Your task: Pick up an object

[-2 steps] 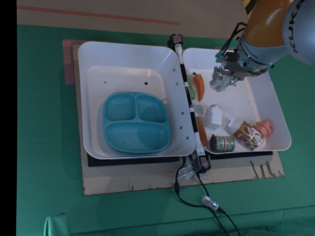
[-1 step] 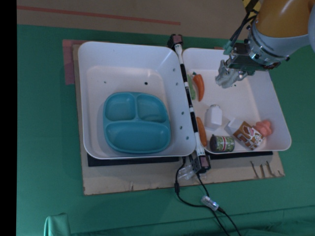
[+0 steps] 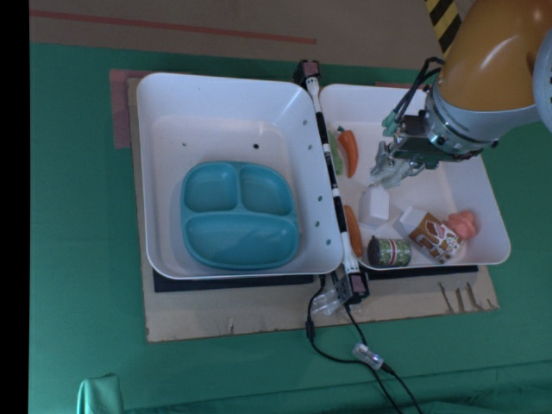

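Your claw (image 3: 385, 172) hangs just above the white block (image 3: 373, 205); I cannot tell its opening. Crowding beside the can (image 3: 389, 251) risks a miss.

Carton (image 3: 434, 236): printed pattern, lettering too small to read.
Can (image 3: 390, 252): label illegible.
Floor stripes (image 3: 440, 3): yellow-black hazard marking, no words.
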Robot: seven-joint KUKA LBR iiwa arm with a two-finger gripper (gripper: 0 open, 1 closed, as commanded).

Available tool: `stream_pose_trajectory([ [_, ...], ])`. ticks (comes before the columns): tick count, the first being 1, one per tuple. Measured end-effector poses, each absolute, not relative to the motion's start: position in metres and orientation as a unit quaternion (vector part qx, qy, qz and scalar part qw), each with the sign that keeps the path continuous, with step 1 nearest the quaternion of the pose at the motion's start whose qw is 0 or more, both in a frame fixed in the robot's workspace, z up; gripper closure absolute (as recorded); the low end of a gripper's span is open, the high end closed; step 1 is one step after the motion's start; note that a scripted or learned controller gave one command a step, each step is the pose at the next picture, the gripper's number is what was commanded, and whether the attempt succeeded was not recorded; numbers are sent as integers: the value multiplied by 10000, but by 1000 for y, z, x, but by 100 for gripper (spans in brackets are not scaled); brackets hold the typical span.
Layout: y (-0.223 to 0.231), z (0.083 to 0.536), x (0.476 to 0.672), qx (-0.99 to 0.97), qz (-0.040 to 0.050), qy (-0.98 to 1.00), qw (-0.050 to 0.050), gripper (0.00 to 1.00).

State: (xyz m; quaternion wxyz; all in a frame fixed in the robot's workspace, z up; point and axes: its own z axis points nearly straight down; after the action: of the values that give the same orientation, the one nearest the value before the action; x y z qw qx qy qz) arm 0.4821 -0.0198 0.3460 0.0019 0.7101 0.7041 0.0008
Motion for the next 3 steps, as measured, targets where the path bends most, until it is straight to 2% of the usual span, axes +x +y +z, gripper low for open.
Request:
stream_pose_trajectory([
  [1,-58,324,468,7101,10,7041,25,100],
  [2,-58,324,468,7098,12,7044,25,0],
  [3,-97,186,471,7102,44,7039,76,0],
])
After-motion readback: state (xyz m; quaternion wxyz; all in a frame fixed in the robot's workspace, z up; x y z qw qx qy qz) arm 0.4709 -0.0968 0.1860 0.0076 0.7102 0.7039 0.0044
